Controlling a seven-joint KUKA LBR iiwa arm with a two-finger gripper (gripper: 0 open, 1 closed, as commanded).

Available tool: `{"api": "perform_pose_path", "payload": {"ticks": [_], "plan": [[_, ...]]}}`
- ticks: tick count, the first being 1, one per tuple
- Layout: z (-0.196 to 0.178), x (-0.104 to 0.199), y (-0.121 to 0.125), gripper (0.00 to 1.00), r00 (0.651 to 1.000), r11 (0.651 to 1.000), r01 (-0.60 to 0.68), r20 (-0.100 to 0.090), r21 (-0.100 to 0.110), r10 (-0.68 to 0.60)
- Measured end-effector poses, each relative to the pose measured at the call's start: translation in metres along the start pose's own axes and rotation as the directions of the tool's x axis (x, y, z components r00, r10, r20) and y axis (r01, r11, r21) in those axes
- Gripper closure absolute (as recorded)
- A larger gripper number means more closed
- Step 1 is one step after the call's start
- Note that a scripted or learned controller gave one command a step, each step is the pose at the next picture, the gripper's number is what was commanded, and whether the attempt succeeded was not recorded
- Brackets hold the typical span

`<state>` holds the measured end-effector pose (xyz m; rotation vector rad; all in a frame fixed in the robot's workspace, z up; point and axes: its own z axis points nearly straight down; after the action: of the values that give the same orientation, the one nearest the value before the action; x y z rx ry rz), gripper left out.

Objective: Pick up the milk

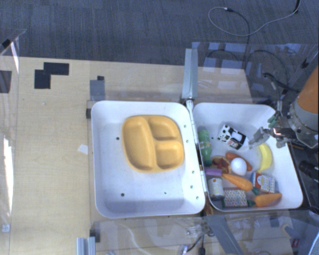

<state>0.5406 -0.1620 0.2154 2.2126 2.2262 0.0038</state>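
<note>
Milk (233,136) in right bin (286,199); yellow tray (152,143) in left bin (107,164)

No lettering can be read; the milk carton (233,136) bears only black-and-white cow patches.

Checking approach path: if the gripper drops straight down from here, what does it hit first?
Likely the banana: the gripper sits just above it in the right bin. The milk lies off to the side. Depth is unclear.

Pale wooden bench (50,164) – black tape patches (50,73); dark grey carpet (99,25) beyond, thin cable (234,15) looped across.
</note>
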Motion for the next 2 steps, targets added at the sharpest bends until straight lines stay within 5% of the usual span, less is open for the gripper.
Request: {"api": "perform_pose_path", "payload": {"ticks": [1,2], "plan": [[0.082,0.019,0.074,0.0,0.996,0.996,0.095,0.0,0.0,-0.095],[0.12,0.056,0.051,0.0,0.99,0.99,0.144,0.003,-0.007,-0.144]]}}
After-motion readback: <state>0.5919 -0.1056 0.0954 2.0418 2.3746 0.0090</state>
